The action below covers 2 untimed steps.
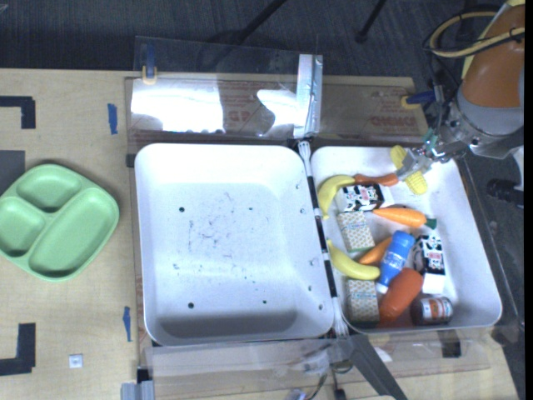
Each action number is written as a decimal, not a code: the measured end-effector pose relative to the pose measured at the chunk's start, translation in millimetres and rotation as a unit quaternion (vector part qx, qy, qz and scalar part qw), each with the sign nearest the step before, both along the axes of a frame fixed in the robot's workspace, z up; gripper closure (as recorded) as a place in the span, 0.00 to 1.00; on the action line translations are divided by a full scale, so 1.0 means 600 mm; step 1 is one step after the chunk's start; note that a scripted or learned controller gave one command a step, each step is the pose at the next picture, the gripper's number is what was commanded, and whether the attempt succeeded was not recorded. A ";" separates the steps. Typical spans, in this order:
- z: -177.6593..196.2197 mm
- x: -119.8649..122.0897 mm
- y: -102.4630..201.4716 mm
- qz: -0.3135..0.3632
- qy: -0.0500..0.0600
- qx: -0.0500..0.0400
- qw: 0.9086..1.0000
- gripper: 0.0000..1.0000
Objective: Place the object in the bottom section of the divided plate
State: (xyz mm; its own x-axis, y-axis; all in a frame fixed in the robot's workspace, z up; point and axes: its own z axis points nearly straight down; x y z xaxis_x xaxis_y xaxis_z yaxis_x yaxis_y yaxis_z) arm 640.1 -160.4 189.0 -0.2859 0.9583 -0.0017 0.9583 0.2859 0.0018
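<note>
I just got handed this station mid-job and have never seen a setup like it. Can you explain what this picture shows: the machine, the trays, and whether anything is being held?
This is one camera fixed above a bench, looking down at a slant. The grey and orange shape at upper right is the robot arm. Its pincer hangs over the far corner of the right bin, right at a yellow corn cob; I cannot tell whether it grips it. That bin holds toy food: two bananas, a carrot, a blue bottle, a small can and small cartons. Beside it lies the left bin. At far left sits the green divided plate, where the object should go.
</note>
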 end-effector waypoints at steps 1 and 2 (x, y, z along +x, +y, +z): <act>0.012 -0.021 0.006 0.016 0.001 0.001 1.000 1.00; -0.009 -0.131 0.209 0.011 0.002 0.001 1.000 1.00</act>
